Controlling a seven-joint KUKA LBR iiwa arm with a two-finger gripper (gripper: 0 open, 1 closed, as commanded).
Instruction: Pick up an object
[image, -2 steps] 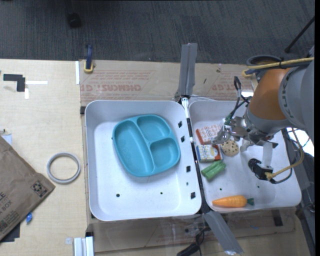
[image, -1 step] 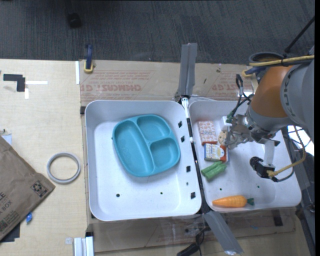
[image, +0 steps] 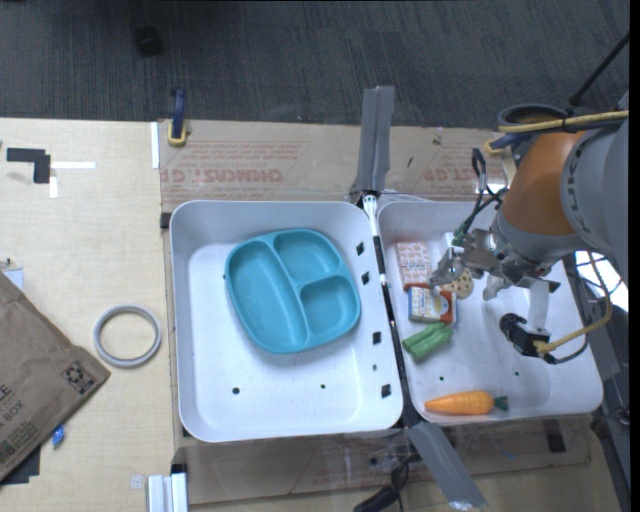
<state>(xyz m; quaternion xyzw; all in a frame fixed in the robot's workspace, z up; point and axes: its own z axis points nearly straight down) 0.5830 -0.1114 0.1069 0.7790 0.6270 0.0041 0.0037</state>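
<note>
Gripper (image: 450, 277) hovers over your right bin's (image: 570, 395) far-left clutter, above the green object (image: 427, 342); jaw state I cannot tell.

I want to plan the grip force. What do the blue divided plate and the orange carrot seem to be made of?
The blue plate looks like moulded plastic with a smooth finish: even colour and rounded compartment ridges. The carrot is probably a plastic toy, since its orange is uniform and slightly glossy; rubber cannot be excluded.
</note>
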